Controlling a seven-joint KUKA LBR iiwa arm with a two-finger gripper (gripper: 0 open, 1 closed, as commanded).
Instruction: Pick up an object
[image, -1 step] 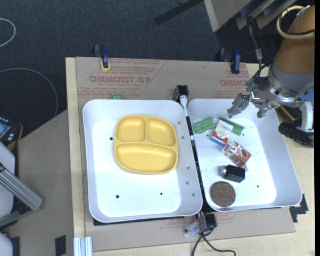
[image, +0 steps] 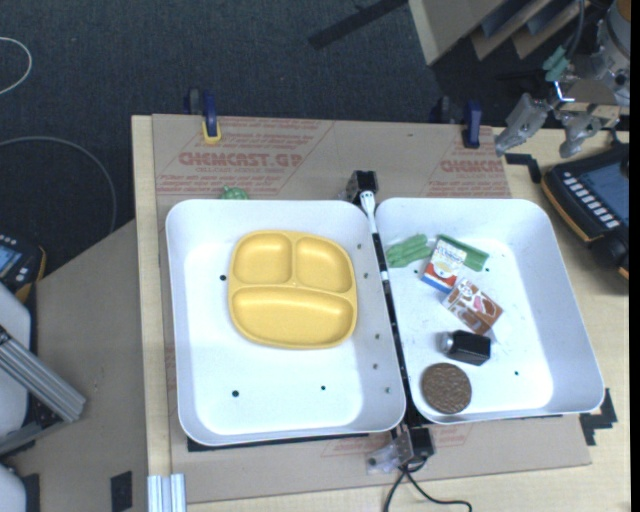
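Gripper (image: 548, 112) upper right of frame, above bench edge; finger state unclear. Right bin (image: 560, 290) holds green piece (image: 405, 250), glossy packets (image: 462, 280), black block (image: 467, 346), round brown disc (image: 445, 387). Left bin (image: 200, 300): yellow sectioned plate (image: 293, 288).

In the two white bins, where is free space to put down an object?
Left bin: bare floor in front of the yellow divided plate. Right bin: bare strip along its right wall. Crowded: right bin's left half, with green piece, packets, black block, brown disc.
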